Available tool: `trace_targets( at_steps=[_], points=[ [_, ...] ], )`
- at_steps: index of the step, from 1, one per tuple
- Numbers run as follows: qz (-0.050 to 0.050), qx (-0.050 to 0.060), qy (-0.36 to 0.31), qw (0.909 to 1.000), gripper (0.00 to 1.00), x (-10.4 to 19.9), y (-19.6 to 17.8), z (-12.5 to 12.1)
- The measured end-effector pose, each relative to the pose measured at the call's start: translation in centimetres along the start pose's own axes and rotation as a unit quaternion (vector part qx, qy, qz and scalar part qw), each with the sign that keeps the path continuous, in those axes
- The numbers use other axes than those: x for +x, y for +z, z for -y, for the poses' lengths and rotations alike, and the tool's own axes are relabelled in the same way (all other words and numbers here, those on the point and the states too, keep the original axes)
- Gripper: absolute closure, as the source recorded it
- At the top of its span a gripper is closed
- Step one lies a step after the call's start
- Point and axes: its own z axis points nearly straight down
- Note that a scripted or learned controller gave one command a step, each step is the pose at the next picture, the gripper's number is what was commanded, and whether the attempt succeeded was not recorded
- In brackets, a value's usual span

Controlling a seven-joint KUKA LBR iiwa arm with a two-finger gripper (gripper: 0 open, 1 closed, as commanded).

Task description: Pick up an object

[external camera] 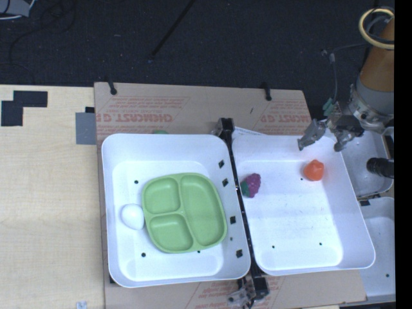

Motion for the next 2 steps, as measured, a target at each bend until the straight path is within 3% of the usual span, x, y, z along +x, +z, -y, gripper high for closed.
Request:
trace_targets(
  at_steps=[1,2],
  points=[
    [0.001,-0.006,-0.001,1.0000,0.00,0.0,-0.7,-0.2],
    [0.000,-0.002,-0.001,1.0000,0.00,0.2,5.8,-0.2]
  ],
)
